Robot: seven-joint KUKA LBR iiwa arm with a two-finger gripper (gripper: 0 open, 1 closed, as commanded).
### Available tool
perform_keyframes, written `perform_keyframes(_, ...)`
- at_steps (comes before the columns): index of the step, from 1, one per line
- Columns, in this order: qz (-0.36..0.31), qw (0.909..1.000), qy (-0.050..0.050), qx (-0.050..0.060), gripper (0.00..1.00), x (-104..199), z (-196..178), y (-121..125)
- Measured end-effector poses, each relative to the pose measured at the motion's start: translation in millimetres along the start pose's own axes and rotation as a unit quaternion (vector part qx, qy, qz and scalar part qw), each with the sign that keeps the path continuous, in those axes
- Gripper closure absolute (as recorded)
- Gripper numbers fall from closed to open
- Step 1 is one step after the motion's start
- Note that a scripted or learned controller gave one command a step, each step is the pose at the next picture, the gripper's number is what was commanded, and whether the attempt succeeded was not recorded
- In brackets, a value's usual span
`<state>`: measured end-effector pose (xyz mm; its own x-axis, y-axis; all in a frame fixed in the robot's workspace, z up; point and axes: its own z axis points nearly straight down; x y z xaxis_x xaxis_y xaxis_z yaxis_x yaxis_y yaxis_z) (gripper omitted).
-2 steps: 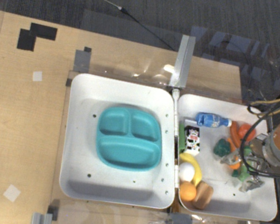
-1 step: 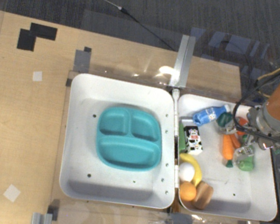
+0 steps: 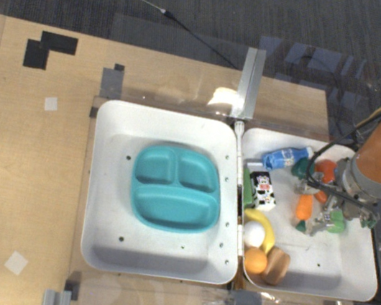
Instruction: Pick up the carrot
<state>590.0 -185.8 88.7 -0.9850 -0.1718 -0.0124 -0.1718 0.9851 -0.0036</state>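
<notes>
over the right bin (image 3: 342, 284), arm lowered — hand (image 3: 318, 223) beside carrot (image 3: 303, 207), grip unclear

Orange is being shown by the carrot (image 3: 303, 207), teal by the tray (image 3: 174, 188), white by both bins (image 3: 103, 191), yellow by the banana (image 3: 265, 227).

Teal divided tray (image 3: 173, 187), blue bottle (image 3: 283, 158), banana (image 3: 265, 227), egg (image 3: 254, 234)

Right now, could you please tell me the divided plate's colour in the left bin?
The divided plastic plate is teal, seen clearly in the camera view.
</notes>
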Motion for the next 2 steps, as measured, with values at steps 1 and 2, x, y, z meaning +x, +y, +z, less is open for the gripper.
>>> perform_keyframes(1, 0.068, 0.9977, -0.002, 0.001, 0.00, 45.6, -2.2, 63.7)
perform_keyframes(2, 0.142, 0.9898, 0.000, 0.000, 0.00, -13.4, -0.5, 61.5)
